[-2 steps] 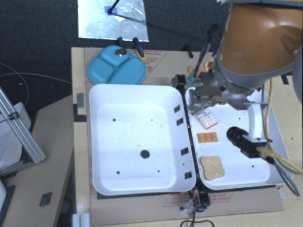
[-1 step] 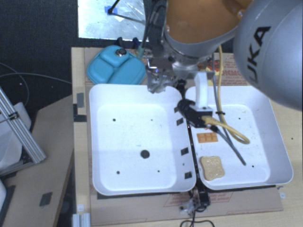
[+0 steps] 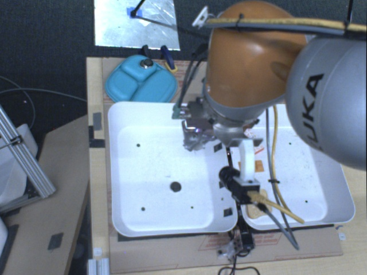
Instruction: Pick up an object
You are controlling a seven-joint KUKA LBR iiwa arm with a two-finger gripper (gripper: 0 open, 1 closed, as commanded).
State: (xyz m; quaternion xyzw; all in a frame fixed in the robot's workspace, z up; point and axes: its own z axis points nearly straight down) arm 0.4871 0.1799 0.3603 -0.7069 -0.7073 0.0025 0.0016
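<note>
Grey arm [image 3: 330, 90] (orange band [image 3: 252, 50] above the wrist) in from the right, end effector [image 3: 192, 138] downward.

Only lettering I could actually read was on the grey arm [image 3: 330, 90]: black capitals "UKA", turned sideways on the casing. It looked like the tail end of the KUKA badge. Everything else was too small or blurry.

Operator: Which areas are obstructed?
Technician: The arm [image 3: 269, 67] covers the far part of the right bin [image 3: 312, 182]; contents beneath cannot be determined. An orange item [image 3: 259, 166] there is partly hidden by the arm.
Operator: What else is unreadable?
Technician: The gripper [image 3: 194, 133] is blurred. The dark round item [image 3: 175, 187] in the left bin [image 3: 143, 171] is too small to identify. The silver sheet [image 3: 136, 16] is cut off by the top edge.
</note>
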